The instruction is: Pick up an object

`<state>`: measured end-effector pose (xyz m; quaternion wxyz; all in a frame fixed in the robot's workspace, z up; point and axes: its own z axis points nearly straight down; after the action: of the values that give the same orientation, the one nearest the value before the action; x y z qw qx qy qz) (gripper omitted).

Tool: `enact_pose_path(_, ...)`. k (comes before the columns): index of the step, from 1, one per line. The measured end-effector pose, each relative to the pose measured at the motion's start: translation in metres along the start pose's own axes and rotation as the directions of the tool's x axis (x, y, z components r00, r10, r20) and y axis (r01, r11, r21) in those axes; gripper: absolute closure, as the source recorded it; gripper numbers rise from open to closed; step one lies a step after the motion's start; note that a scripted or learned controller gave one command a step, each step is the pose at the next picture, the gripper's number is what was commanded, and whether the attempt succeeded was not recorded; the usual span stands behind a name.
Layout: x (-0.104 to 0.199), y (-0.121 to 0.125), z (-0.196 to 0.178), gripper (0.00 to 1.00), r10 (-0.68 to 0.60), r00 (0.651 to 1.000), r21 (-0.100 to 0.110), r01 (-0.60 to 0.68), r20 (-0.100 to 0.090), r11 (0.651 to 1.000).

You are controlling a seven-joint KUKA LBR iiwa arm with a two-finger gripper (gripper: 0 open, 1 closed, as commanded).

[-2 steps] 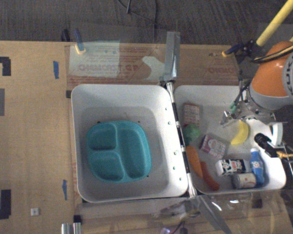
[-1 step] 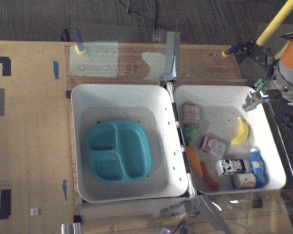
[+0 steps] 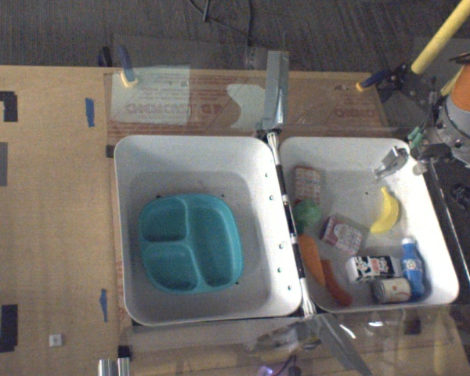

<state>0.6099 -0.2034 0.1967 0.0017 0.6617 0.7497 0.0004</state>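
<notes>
Banana (image 3: 386,212) is lying in the right bin (image 3: 446,284), toward its far right corner, just below the pincer (image 3: 393,161), which is hanging over that corner; I cannot tell from this slant whether it is spread or pressed together, and nothing is showing in it. My judgement is that the curved, smooth fruit is risking a slip or a roll if the grip is landing off its middle. The bin wall is sitting close, so a descent here may be clipping the rim. Nearer items are crowding together: a milk carton (image 3: 372,268), a blue bottle (image 3: 411,262), a can (image 3: 392,290) and a carrot (image 3: 312,258), so a stray push is likely nudging neighbours. The arm (image 3: 464,104) is being cut off at the right edge. A teal tray (image 3: 189,242) is resting in the left bin (image 3: 133,159).
</notes>
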Motion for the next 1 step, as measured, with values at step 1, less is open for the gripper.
enact_pose_path(1,0.0168,-0.0188,0.0083,0.00,-0.207,0.978,0.001,0.207,-0.002,0.978)
